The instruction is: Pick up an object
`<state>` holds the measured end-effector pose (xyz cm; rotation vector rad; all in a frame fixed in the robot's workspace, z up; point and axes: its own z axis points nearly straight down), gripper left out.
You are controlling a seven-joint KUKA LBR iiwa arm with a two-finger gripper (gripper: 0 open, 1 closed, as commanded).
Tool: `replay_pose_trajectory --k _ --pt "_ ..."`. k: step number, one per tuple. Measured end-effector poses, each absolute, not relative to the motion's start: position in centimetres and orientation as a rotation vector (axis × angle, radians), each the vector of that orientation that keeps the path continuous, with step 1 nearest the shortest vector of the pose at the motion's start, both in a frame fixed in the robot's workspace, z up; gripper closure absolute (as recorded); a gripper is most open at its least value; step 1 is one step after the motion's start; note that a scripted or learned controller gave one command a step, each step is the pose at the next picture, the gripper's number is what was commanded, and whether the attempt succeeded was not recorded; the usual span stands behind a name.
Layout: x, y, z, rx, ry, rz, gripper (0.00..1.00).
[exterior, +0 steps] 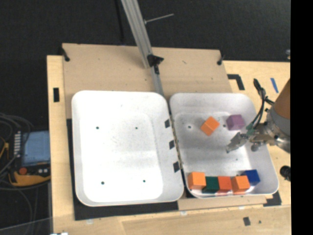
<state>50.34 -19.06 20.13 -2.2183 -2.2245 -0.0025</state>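
Observation:
The right bin (195,106) holds several small blocks. An orange block (210,126) lies near its middle, and a purple block (235,122) sits just to the right of it. Along the near wall runs a row: an orange block (197,179), a green block (212,183), two more orange ones (232,183) and a blue block (251,176). My gripper (244,145) hangs over the right side of this bin, just below the purple block and apart from it. Its fingers stand open with nothing between them.
The left bin (122,146) lies beside the right one, the two walls meeting at a seam with black clips (172,143). A metal rail (139,28) slants down from the top to the bins' far edge. Cables and a blue device (34,148) sit off the bench at left.

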Motion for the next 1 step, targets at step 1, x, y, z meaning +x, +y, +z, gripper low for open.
replay_pose_trajectory --k 1 --pt "50.34 -19.08 20.13 -2.221 -2.223 -0.003 0.0"
